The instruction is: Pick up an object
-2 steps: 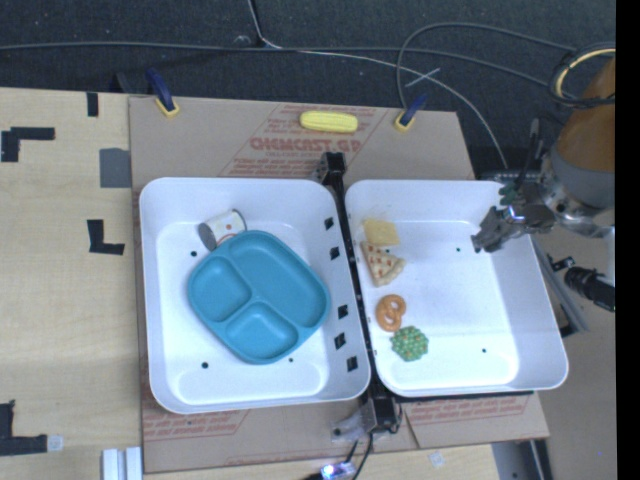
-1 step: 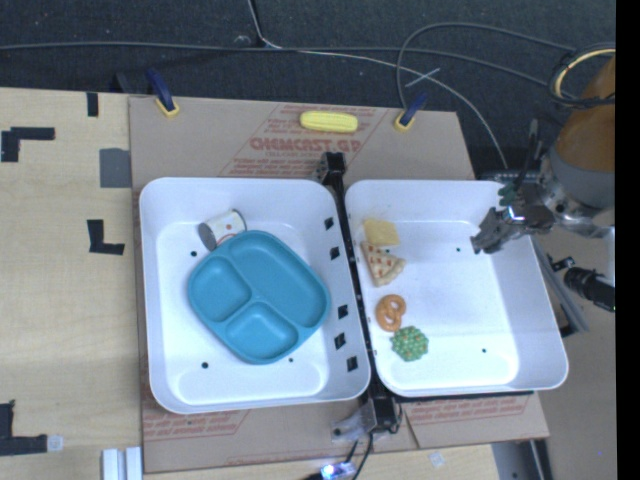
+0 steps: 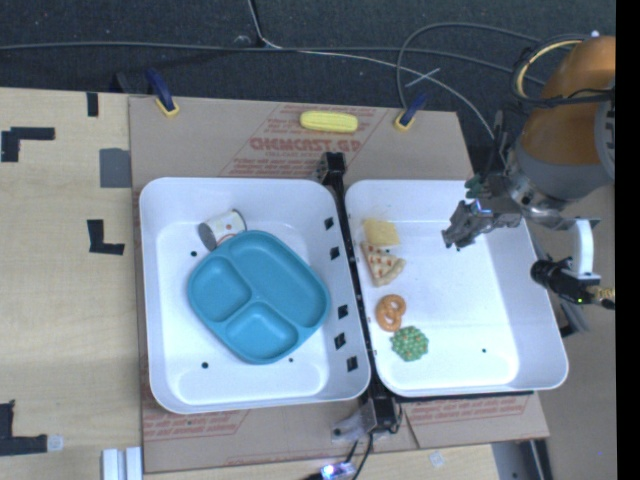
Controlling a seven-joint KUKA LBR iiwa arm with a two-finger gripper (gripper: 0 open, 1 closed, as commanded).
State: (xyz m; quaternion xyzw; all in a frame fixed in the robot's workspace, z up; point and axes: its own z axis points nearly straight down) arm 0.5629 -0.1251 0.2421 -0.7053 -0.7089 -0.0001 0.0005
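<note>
The claw [image 3: 462,230] is hovering over the right bin [image 3: 520,368]'s upper right; how far it is open I cannot tell, and it is carrying nothing. The food pieces, cheese wedge [image 3: 380,233], pizza slice [image 3: 383,266], pretzel [image 3: 390,311] and green ball [image 3: 409,344], are lying along the bin's left side, well apart from it. Travelling left and centring over one piece before descending would be wise.

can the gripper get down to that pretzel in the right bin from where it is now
Probably yes. The gripper hangs over the right bin, and the pretzel lies in the open by the bin's left wall. The green broccoli-like piece sits close beside it and might get nudged.
</note>
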